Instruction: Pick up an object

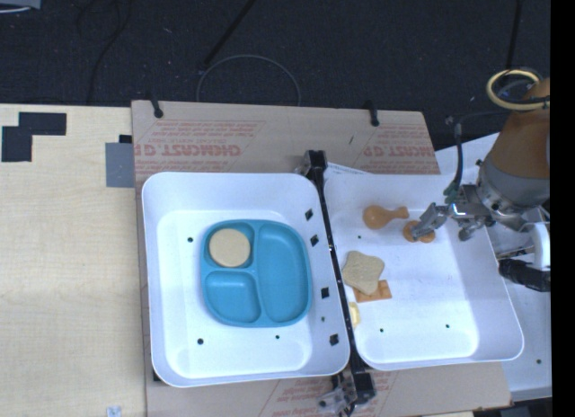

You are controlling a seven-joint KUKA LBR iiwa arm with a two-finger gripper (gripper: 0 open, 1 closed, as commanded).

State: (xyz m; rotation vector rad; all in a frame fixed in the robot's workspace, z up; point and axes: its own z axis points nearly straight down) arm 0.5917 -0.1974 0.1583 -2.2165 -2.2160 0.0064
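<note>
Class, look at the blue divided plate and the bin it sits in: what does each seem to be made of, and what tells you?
Blue divided plate: probably moulded plastic, going by its uniform colour, rounded compartments and soft sheen. Left bin: likely thin white plastic, smooth, with rounded corners and a faintly glossy wall.

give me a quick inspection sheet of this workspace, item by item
surface: two white bins, left bin and right bin, on a cardboard sheet
job's things: blue divided plate with a round cracker in the left bin; toast slice, orange wedge, tan drumstick and small brown piece in the right bin
clutter: nothing seen
grippers: gripper low over the small brown piece
cables: black cables on the dark floor behind
surroundings: pale bench, dark floor
</note>
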